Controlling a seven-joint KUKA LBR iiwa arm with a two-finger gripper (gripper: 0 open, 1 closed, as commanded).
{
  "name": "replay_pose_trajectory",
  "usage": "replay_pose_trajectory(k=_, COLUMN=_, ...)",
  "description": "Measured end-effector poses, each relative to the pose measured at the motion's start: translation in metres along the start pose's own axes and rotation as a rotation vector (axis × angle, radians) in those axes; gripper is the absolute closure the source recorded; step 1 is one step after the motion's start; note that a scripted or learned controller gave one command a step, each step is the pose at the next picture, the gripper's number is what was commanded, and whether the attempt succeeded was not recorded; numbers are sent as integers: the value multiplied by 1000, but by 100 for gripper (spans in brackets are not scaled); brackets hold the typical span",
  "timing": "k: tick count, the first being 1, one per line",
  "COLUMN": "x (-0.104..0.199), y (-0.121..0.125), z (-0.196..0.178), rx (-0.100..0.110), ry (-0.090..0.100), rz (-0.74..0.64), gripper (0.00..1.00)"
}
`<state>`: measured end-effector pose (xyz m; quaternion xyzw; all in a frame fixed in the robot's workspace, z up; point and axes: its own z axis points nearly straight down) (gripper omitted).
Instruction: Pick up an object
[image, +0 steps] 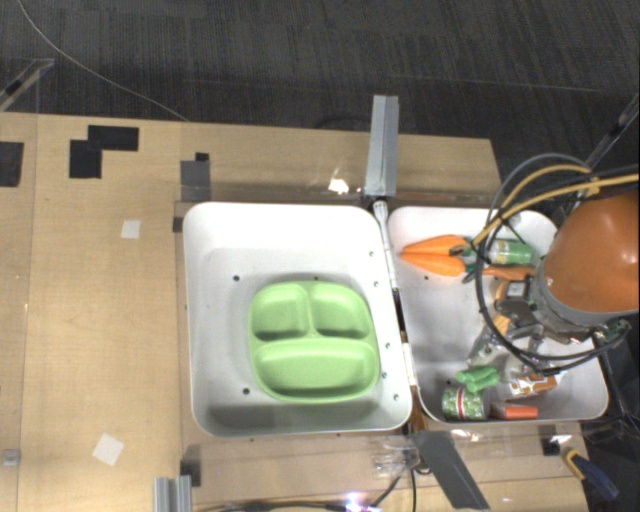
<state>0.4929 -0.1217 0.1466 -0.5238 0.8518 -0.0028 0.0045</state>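
Note:
My gripper (497, 352) hangs low in the right bin (432, 330), under the arm's orange band (598, 255) and a tangle of cables. Just below it lie a small green piece (479, 377) and a green can (462, 403) on its side near the bin's front wall. A small red-orange piece (520, 410) lies right of the can. An orange toy carrot (436, 255) rests at the back of this bin, its leafy end meeting a green bottle-like item (511, 253) partly hidden by cables. Nothing shows clearly between the fingers.
The left bin (215, 300) holds a light green divided plate (314, 339) near its middle. A metal divider rail (392, 290) runs between the bins. The arm's body covers the right bin's right side. Wooden bench surface lies to the left.

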Motion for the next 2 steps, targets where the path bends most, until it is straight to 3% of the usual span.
replay_pose_trajectory(k=1, x=-19, y=-30, z=26, rx=-4, ry=-1, rz=-148, gripper=100)
replay_pose_trajectory(k=2, x=-43, y=-68, z=-80, rx=6, ry=-2, rz=-91, gripper=100)
